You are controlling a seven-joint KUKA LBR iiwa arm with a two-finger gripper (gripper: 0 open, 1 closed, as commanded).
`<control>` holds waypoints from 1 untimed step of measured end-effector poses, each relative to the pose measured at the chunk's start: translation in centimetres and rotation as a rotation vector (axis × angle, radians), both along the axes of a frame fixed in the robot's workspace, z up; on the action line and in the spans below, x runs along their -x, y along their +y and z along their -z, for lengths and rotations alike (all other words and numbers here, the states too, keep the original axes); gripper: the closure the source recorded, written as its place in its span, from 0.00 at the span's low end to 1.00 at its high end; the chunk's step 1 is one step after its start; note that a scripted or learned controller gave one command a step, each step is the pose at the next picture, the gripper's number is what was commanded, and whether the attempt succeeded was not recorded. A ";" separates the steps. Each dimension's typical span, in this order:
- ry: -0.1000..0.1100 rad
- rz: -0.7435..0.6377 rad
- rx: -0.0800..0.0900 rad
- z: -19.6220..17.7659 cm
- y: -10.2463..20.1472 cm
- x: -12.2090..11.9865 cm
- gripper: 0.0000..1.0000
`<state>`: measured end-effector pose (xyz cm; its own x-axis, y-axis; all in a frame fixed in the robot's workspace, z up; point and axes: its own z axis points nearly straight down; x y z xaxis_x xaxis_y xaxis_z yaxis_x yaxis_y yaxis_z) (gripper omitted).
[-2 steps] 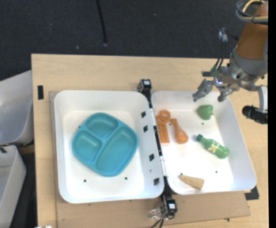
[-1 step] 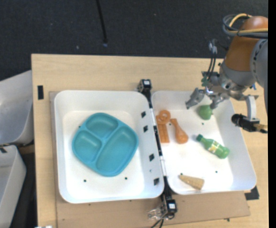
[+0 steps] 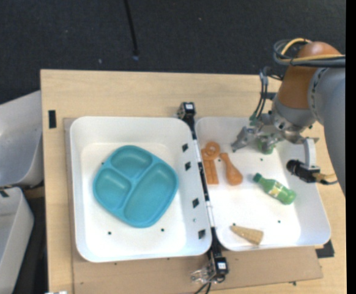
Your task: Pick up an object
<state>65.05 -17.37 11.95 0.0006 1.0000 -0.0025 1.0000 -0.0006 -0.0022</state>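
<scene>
Pincer (image 3: 251,138) state can't be told; nothing's seen lifted yet, green plastic bottle (image 3: 275,188) left lying in right white bin (image 3: 309,222).

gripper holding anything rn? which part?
Cannot be told. The gripper hangs over the right bin; something green shows at it, too small to identify. The bottle lies apart, untouched.
</scene>
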 end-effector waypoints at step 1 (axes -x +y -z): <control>-0.002 0.001 0.000 1.9 -0.1 0.0 0.00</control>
